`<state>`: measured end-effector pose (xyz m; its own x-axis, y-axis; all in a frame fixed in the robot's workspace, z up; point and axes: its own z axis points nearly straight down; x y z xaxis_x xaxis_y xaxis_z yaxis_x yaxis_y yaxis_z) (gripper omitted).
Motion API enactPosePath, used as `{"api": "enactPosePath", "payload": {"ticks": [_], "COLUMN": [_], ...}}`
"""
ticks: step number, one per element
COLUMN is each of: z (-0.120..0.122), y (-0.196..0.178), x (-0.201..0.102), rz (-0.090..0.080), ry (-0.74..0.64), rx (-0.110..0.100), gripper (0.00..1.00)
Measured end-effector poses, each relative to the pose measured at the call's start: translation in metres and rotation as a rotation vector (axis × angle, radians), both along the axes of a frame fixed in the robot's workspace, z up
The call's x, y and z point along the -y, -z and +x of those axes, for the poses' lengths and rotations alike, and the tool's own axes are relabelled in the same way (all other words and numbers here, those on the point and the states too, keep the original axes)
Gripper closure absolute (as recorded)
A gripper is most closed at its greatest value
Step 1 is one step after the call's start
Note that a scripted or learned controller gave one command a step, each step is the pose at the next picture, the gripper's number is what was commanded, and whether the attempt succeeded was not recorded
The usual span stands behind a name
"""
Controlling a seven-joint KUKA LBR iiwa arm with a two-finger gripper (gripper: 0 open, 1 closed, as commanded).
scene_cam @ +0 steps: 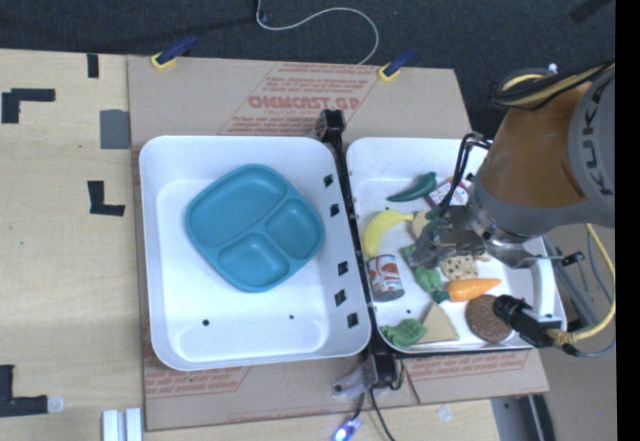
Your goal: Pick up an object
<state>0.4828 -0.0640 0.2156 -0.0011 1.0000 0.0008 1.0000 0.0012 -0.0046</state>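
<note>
Toy banana [385, 227] beside a small can [386, 276]; fingers [432, 247] unclear; cardboard [300, 99] reads "CHEMCAST GP".

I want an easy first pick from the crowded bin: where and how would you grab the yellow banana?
Grip the curved yellow plastic banana across its narrow middle, coming straight down; its left side faces bare floor of the right white bin, while the small can sits below it.

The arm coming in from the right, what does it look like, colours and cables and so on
The arm is bulky and rounded: a broad orange band, grey casing with dark lettering at the frame's edge. Yellow and black cables loop over it. At its tip, the gripper is dark metal, compact and angular.
</note>
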Motion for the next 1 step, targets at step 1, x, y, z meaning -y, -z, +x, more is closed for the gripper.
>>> {"api": "enactPosePath", "payload": {"ticks": [1], "z": [0.077], "y": [-0.0133], "x": [-0.0376], "rz": [-0.001], "ry": [-0.005], "rx": [0.009], "gripper": [1.0]}}
